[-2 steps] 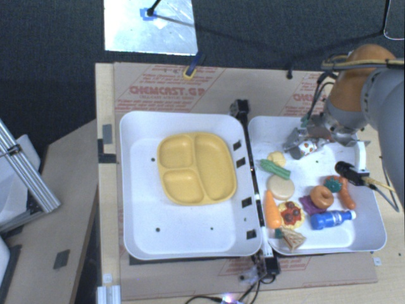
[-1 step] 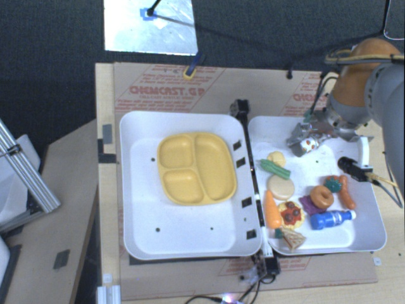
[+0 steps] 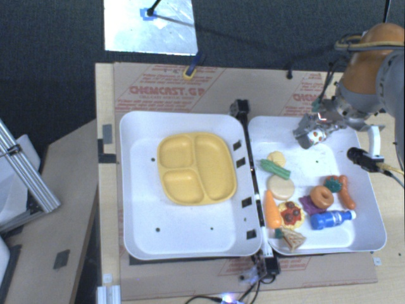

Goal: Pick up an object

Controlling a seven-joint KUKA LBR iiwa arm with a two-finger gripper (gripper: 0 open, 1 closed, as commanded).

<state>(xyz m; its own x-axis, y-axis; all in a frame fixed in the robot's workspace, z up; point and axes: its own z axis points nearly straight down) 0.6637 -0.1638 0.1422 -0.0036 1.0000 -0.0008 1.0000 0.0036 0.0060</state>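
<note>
Camera view looks down on the toy food gathered in the lower half of the right bin (image 3: 367, 230), at the lower right of the frame: a green bean pod (image 3: 276, 168) lies highest, beside a small yellow piece (image 3: 276, 158), with a pale round disc (image 3: 281, 187) just below it. An orange carrot (image 3: 272, 209) runs along the bin's left wall, next to a small pizza round (image 3: 292, 214) and a wedge-shaped sandwich piece (image 3: 292, 238) near the bottom rim. Further right sit a brown doughnut (image 3: 322, 197) on a purple item (image 3: 308, 204), an orange sausage (image 3: 345, 192), and a blue bottle (image 3: 330, 219) lying on its side. The claw (image 3: 310, 133) hangs over the upper part of this bin, well apart from the food; whether it is released or clenched cannot be told, and nothing is seen in it. The grey arm (image 3: 370, 75) reaches in from the upper right. The left bin (image 3: 136, 233) holds a yellow divided tray (image 3: 193, 168). Both bins rest on a cardboard sheet (image 3: 168, 88) on the table (image 3: 69, 170).
</note>
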